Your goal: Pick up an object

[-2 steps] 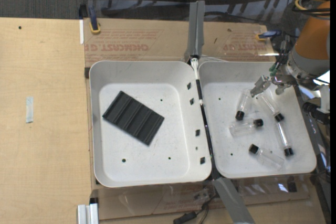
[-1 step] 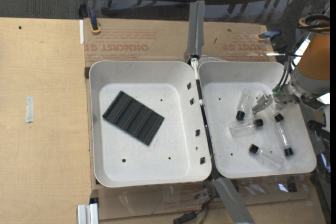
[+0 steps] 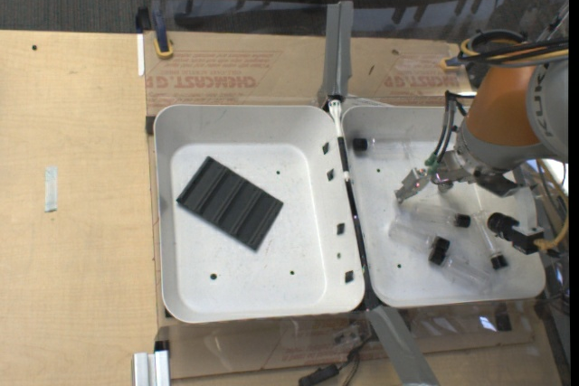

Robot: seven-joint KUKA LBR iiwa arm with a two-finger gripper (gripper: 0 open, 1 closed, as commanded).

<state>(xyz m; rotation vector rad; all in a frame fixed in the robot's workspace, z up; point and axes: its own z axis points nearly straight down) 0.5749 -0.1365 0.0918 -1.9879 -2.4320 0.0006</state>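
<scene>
A dark grey ribbed slab point(image 3: 230, 202) lies flat at a slant in the left bin point(image 3: 172, 285). Several small black pieces lie in the right bin point(image 3: 384, 285): one near the back left corner point(image 3: 360, 143), one at mid floor point(image 3: 462, 220), one toward the front point(image 3: 439, 250). A clear plastic item point(image 3: 421, 230) lies among them, hard to make out. My gripper point(image 3: 409, 188) hangs low over the middle of the right bin, pointing left from the orange-banded wrist point(image 3: 507, 108). Nothing can be seen in its grasp.
A grey divider point(image 3: 342, 158) with small black clips separates the bins. Cables and a black fitting point(image 3: 508, 229) hang by the right bin's right side. Brown cardboard point(image 3: 244, 77) lies behind the bins, and a wooden bench top point(image 3: 72, 194) lies to the left.
</scene>
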